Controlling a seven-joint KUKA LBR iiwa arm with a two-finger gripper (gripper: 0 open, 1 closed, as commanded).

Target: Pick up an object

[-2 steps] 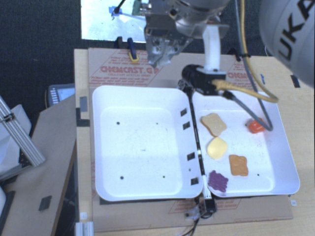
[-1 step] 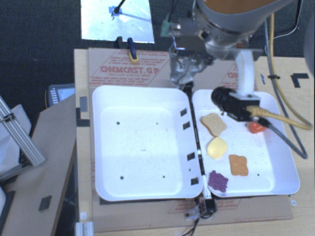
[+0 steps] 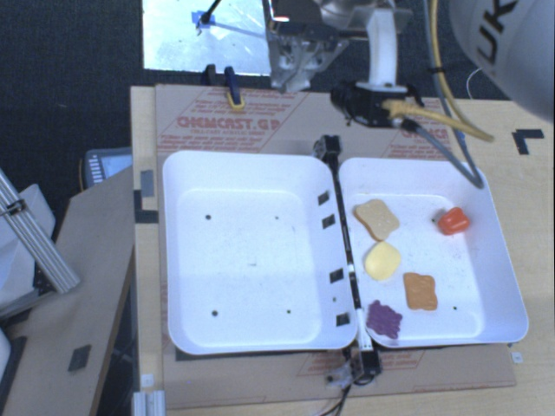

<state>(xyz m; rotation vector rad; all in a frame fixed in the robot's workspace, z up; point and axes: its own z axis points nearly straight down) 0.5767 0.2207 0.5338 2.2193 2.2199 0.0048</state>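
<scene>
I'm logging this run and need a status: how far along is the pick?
Nothing looks done yet. The gripper hangs high above the bench, beyond the bins. All five items lie in the right bin: bread slice, tomato, yellow piece, orange piece, purple piece. Descent and grasp remain.

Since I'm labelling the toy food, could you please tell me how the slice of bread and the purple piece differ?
The slice of bread is pale tan, the purple piece dark violet. The bread looks larger. The bread lies toward the far end of the right bin, the purple piece at its near edge. Both lie flat close to the divider.
</scene>
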